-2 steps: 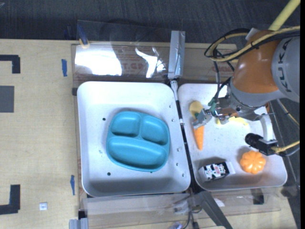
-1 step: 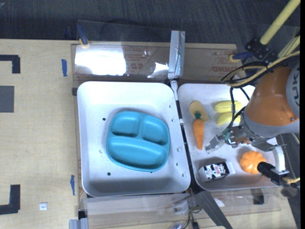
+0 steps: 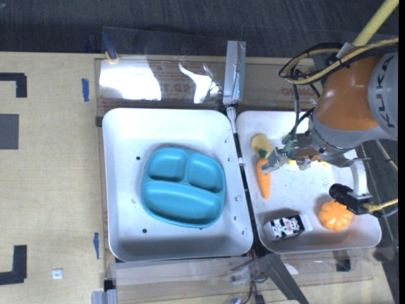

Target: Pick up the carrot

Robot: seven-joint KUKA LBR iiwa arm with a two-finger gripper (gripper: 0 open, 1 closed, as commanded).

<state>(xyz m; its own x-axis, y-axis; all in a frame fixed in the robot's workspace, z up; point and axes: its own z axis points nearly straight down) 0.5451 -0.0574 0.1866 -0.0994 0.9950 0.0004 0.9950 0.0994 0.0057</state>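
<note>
Reaching in over the right bin [image 3: 373, 233], the gripper [image 3: 276, 162] sits right at the carrot's [image 3: 264, 179] upper end, so you are at the approach-to-grasp step, judging by how things lie. The carrot lies on the right bin's floor, close to that bin's left wall, with its thick end up and its tip pointing toward the bin's near edge. Just above the carrot, touching or nearly so, is a yellow piece [image 3: 260, 143]. You cannot tell from this slant whether the gripper is released or clenched, nor whether the carrot is between its tips; the metal parts overlap the carrot's top and hide the contact.

Further from the carrot in the same bin you have a small orange pumpkin [image 3: 335, 215] toward the right, and a black-and-white toy [image 3: 284, 227] below the carrot, near the bin's front edge. The left bin [image 3: 120, 132] holds a blue divided plate [image 3: 183, 186], well apart from the carrot.

For the next move, you need a firm close on the carrot's thick end, then a straight lift. Watch the yellow piece: it is near enough to be caught or nudged along with the carrot.
</note>
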